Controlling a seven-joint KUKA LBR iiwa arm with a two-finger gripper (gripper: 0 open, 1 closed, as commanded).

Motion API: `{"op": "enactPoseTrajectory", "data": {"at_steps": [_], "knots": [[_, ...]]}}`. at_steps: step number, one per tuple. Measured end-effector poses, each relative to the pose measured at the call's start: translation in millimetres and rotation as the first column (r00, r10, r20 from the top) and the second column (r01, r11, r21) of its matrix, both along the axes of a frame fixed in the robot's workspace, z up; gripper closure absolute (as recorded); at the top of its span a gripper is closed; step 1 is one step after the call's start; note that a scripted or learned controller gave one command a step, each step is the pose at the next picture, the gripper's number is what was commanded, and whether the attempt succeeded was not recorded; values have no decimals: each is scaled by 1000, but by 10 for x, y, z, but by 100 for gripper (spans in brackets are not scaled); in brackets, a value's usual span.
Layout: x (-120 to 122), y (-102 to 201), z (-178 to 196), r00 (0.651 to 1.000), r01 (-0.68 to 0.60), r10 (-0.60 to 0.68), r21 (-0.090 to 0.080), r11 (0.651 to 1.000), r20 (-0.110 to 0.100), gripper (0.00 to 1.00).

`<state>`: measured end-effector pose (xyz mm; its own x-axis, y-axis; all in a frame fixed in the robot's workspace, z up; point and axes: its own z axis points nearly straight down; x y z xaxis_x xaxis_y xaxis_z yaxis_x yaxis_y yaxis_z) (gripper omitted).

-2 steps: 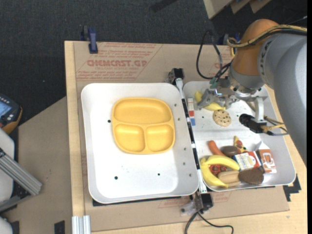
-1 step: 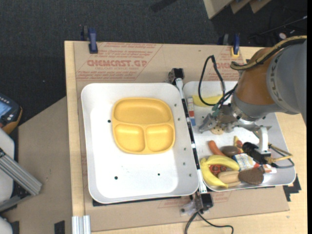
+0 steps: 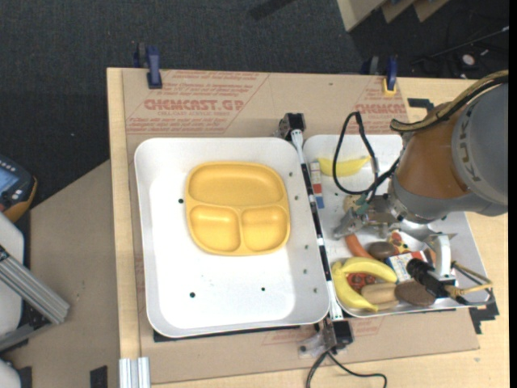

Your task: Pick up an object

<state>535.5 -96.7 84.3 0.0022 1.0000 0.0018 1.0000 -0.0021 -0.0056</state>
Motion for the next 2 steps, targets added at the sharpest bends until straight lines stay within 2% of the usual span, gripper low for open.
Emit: {"op": "enactPoseTrajectory", "data": {"at_steps": [1,2], "knots": [[28,3,104,1000,0,0,-2,1000,7,100],[742,482,1073,1000,-10,10,-2,1000,22,100]]}}
